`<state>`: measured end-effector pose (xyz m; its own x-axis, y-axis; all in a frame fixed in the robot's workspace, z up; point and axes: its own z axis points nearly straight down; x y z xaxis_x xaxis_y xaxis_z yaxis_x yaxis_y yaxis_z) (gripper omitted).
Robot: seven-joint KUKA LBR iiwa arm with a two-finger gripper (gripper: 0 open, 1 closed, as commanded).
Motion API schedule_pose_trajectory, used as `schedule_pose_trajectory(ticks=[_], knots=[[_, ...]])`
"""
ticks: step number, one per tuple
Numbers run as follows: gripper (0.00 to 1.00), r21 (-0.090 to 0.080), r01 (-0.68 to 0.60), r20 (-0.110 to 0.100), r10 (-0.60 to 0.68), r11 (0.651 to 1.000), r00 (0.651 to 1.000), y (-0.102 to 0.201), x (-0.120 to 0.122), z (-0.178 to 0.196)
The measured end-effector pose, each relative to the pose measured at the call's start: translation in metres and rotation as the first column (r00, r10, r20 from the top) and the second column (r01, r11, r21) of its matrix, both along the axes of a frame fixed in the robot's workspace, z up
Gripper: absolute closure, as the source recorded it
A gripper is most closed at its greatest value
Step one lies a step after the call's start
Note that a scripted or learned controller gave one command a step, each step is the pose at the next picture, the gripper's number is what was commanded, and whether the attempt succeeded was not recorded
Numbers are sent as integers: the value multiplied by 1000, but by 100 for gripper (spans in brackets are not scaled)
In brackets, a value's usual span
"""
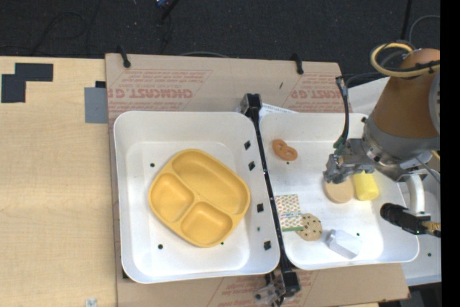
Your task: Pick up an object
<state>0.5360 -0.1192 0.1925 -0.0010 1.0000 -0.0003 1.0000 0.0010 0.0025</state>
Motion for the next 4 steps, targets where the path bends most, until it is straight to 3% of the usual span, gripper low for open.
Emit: schedule_pose_trajectory(ticks=[1,4], knots=[[100,1,0,-4,0,1000,1000,-1,0,9],[100,3,-4,-8,4,1000,1000,169,-13,3]])
